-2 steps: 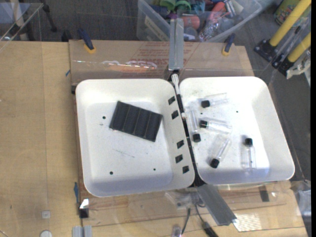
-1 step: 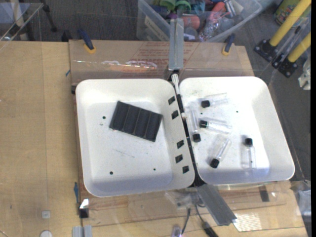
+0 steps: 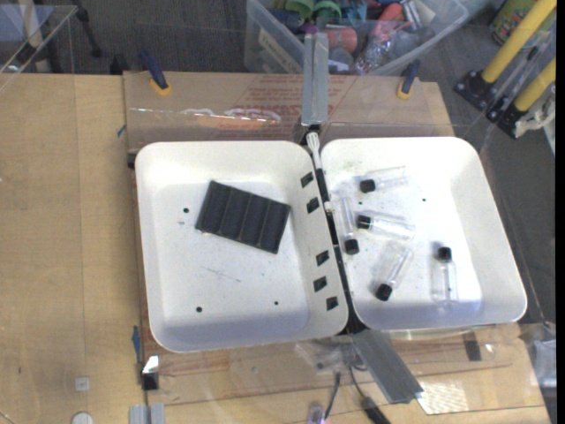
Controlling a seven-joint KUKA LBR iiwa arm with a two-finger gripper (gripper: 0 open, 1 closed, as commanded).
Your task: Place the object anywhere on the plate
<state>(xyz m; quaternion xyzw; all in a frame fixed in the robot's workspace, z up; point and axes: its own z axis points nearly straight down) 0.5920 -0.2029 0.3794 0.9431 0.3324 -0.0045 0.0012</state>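
A dark ribbed rectangular plate lies flat in the left white bin, tilted slightly, toward the bin's upper middle. Several clear plastic vials with black caps lie scattered in the right white bin: one near the top, one at the middle left, one lower down, one at the right, and a small one by the divider.
A metal divider bar with black clips runs between the two bins. A clear tub of colourful toys stands behind the bins. Yellow and black equipment sits at the far right. Brown cardboard lies under the bins.
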